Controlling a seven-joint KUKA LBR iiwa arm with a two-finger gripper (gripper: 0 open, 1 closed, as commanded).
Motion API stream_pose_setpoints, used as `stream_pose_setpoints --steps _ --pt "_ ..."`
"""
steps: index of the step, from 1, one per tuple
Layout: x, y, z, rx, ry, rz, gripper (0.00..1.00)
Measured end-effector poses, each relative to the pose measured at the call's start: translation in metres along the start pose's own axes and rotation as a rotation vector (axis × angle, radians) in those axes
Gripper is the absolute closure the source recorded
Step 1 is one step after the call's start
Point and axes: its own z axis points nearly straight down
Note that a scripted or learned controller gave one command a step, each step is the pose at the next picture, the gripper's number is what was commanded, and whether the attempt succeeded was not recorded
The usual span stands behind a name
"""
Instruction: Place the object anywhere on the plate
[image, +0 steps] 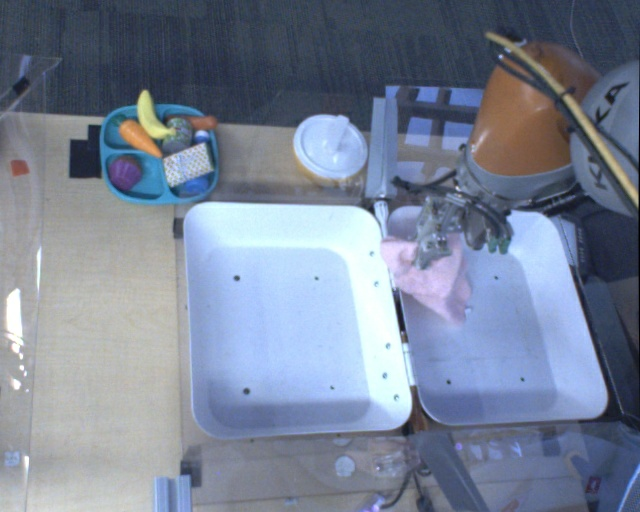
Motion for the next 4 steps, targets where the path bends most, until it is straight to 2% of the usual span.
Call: stream_pose_setpoints --steps 4 --pt "0.090 0.165 -0.009 0.000 0.001 -0.003 1.00"
